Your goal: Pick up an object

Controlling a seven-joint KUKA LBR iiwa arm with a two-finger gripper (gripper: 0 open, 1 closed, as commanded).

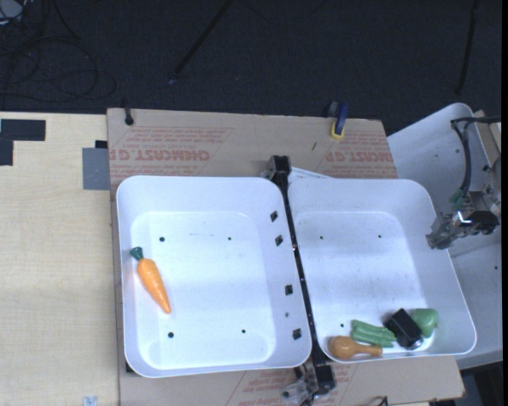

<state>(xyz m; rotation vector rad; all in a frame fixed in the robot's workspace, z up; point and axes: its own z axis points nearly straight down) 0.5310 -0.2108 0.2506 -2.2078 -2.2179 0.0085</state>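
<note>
1. Gripper (457,225) sits just outside the right rim of the right white bin (423,194), apparently touching nothing; whether it is released or clenched I cannot tell.
2. Likeliest pick: small orange plastic toy carrot (153,284), lying alone by the left wall of the left white bin (195,189).
3. It looks light, stiff and smooth; grasp across its thick upper body.

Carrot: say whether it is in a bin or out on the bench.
In. The carrot lies flat on the floor of the left bin, near its left wall, leafy end toward the far side.
</note>
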